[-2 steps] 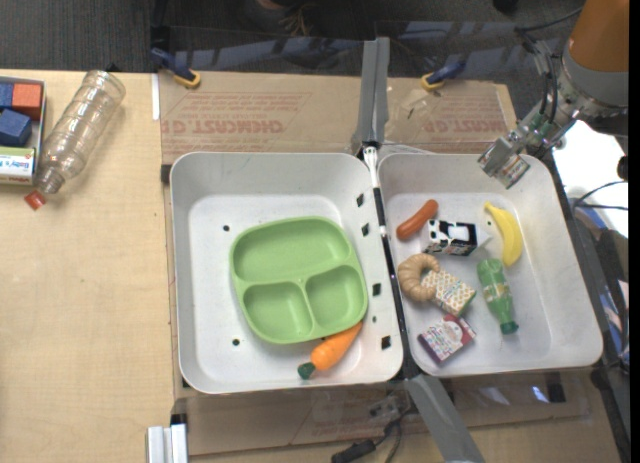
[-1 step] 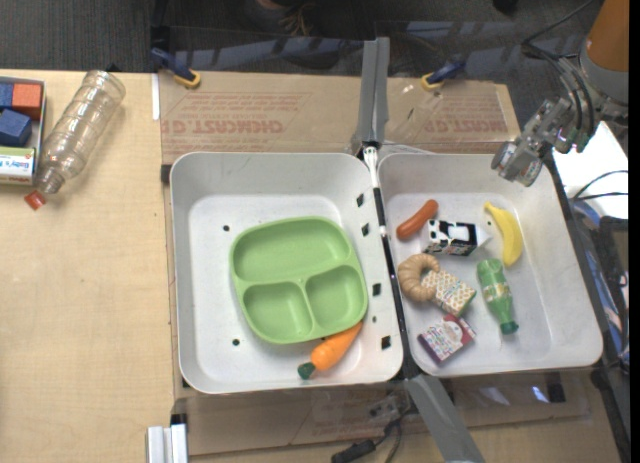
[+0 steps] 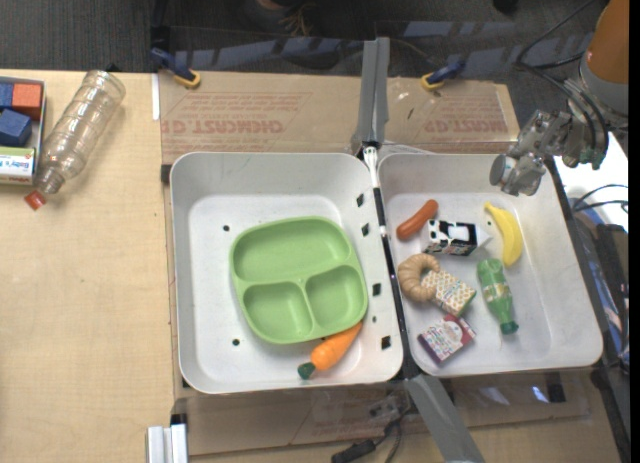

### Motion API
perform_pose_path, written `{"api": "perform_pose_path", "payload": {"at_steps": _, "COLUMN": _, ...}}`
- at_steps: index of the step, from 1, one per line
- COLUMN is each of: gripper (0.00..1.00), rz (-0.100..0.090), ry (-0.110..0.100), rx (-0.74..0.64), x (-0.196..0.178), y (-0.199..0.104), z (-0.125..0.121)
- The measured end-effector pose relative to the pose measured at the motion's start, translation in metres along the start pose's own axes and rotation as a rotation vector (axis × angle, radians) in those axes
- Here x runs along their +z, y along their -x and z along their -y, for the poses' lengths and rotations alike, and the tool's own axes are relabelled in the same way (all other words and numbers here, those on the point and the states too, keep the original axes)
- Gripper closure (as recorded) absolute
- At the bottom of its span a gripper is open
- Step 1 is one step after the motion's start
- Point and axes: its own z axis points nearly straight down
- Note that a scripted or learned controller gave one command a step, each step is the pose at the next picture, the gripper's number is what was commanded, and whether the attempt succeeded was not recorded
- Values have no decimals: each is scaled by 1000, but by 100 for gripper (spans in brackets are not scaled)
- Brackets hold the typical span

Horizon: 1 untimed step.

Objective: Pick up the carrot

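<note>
An orange carrot (image 3: 333, 349) with a green stem end lies in the left bin (image 3: 200, 281), against the front right edge of the green divided plate (image 3: 297, 279). My gripper (image 3: 517, 173) hangs over the back right corner of the right bin (image 3: 575, 331), far from the carrot, just behind the yellow banana (image 3: 507, 232). Nothing shows between its fingers.
The right bin holds a red sausage (image 3: 417, 219), a black and white carton (image 3: 450, 238), a pastry (image 3: 417, 275), a patterned packet (image 3: 453, 294), a green bottle (image 3: 495, 293) and a pink box (image 3: 445, 339). On the bench at far left lie a clear plastic bottle (image 3: 76, 131) and coloured blocks (image 3: 18, 126).
</note>
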Motion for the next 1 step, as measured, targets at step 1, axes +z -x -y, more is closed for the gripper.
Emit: {"api": "perform_pose_path", "payload": {"at_steps": 1, "gripper": 100, "rz": 0, "ry": 0, "rx": -221, "x": -24, "y": -38, "z": 13}}
